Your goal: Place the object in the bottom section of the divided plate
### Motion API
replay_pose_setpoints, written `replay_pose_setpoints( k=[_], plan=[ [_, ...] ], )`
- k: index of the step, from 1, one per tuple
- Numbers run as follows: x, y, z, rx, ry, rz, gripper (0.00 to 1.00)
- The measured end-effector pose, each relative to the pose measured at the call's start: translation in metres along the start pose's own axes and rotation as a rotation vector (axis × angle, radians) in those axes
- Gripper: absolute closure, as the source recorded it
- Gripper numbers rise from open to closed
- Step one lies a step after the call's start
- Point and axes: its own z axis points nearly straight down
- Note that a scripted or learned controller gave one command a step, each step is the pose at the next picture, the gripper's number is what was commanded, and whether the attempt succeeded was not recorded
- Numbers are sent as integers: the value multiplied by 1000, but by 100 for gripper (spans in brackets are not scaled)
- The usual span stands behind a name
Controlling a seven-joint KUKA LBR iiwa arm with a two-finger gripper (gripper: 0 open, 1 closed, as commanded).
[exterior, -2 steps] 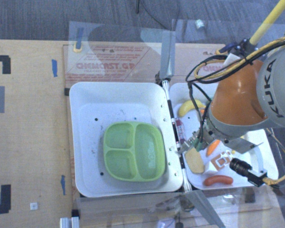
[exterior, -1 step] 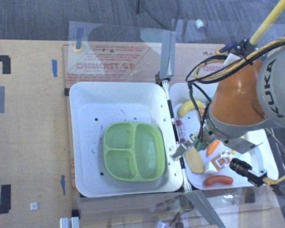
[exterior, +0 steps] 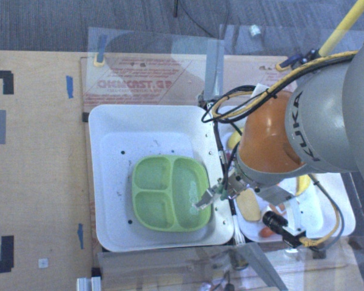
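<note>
A light green divided plate point(exterior: 170, 194) lies in the left white bin point(exterior: 109, 162). It has two smaller sections on its left and one long section on its right. My gripper point(exterior: 207, 199) hangs over the plate's right rim, at the edge of the long section. The grey arm with its orange band point(exterior: 267, 141) reaches in from the right and covers much of the right bin. I see nothing in the plate's sections.
The right bin point(exterior: 337, 223) holds a tan oval piece point(exterior: 250, 206), a small red piece point(exterior: 266, 231) and yellow pieces point(exterior: 233, 140), partly hidden under the arm. Cables point(exterior: 230, 102) loop off the wrist. A clear sheet point(exterior: 151, 80) lies behind the left bin.
</note>
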Motion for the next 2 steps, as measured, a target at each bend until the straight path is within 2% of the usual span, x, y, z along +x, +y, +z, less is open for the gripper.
replay_pose_setpoints(
  k=[1, 2],
  plan=[
    [-21, -6, -13, -4, -35, 30, 100],
    [-44, -29, -36, 3, 20, -76, 100]
  ],
)
